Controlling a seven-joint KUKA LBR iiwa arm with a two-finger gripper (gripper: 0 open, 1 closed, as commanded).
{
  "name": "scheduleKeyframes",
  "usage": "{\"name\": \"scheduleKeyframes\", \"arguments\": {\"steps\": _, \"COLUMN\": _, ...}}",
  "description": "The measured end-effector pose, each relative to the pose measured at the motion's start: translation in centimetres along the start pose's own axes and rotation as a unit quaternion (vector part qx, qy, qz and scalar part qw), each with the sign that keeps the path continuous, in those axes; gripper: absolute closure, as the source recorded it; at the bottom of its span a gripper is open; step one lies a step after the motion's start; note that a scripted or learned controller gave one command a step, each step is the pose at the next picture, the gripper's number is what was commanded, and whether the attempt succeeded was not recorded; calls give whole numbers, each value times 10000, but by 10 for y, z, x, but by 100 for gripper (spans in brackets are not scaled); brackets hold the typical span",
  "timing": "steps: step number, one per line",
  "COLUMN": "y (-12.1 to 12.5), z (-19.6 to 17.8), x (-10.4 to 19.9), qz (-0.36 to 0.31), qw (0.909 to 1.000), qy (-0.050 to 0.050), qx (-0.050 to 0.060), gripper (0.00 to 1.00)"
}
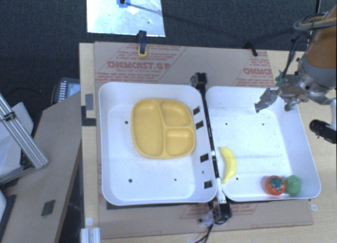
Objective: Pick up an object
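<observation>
Arm: the grey arm with its orange band point(322, 52) reaches in from the right, above the far right corner of the right bin
Fingers: the gripper point(276, 100) hangs over the far part of the right bin point(247, 131); its two fingers point(263, 101) stand spread apart, released, with nothing between them
Banana: a yellow banana point(228, 164) lies in the right bin, just beside its left wall, well apart from the gripper
Tomato: a red-orange round object point(275, 184) sits in the near right corner of the right bin
Green object: a small green thing point(293, 184) lies touching the red one on its right; its kind is too small to tell
Left bin: the left bin point(118, 173) holds a yellow divided plate point(162, 128) with three compartments, lying flat near the middle
Tabletop: both bins rest side by side on a brown cardboard sheet point(158, 63) with red lettering
</observation>
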State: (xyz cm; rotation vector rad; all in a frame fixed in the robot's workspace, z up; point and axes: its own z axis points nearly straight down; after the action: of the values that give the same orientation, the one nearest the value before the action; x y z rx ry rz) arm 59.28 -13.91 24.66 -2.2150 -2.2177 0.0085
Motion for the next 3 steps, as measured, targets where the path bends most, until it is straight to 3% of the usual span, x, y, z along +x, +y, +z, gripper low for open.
{"name": "scheduleKeyframes", "arguments": {"steps": 1, "y": 2, "z": -6, "x": 0, "qz": -11, "qw": 10000, "qy": -8, "qx": -50, "gripper": 0}}
{"name": "scheduleKeyframes", "arguments": {"steps": 3, "y": -13, "z": 96, "x": 8, "qz": 3, "qw": 10000, "qy": -4, "qx": -32, "gripper": 0}}
